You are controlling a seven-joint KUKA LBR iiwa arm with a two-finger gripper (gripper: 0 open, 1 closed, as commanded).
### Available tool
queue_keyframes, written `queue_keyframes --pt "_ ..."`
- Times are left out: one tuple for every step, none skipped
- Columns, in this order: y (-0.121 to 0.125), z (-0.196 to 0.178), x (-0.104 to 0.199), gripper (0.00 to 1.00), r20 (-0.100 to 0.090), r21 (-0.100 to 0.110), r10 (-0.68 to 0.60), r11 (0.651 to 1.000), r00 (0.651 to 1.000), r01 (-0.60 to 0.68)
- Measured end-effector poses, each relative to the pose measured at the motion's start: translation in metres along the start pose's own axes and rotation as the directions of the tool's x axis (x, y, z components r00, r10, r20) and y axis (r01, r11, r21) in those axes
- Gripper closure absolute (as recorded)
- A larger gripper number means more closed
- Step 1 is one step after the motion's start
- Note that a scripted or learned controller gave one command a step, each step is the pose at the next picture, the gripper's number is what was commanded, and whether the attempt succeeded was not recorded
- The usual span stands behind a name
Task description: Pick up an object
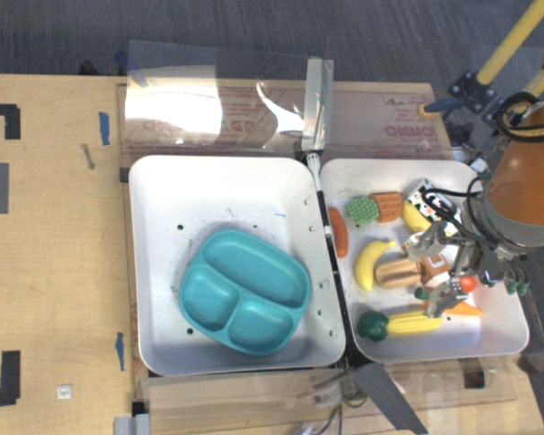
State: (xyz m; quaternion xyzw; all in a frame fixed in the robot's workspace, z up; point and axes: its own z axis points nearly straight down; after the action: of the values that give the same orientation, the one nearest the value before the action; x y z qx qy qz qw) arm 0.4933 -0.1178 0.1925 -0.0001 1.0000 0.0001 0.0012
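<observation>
Gripper (438, 277) low in right bin (508, 333), above hot dog (401, 271); bun's long axis runs left-right, banana (370, 263) just left. Finger state: cannot tell.

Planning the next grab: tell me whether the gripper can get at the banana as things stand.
Probably yes. The gripper hangs in the right bin, close beside the banana; the banana's top is uncovered, though toys crowd its sides.
</observation>
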Motion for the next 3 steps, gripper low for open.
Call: queue_keyframes --pt "-0.028 0.094 -0.012 0.0 0.011 0.002 0.018 1.0 1.0 -0.018" --pt "-0.027 0.082 -0.015 1.0 0.024 0.004 0.016 1.0 1.0 -0.017" --pt "0.033 0.005 -0.057 1.0 0.008 -0.002 0.078 0.997 0.997 -0.078"
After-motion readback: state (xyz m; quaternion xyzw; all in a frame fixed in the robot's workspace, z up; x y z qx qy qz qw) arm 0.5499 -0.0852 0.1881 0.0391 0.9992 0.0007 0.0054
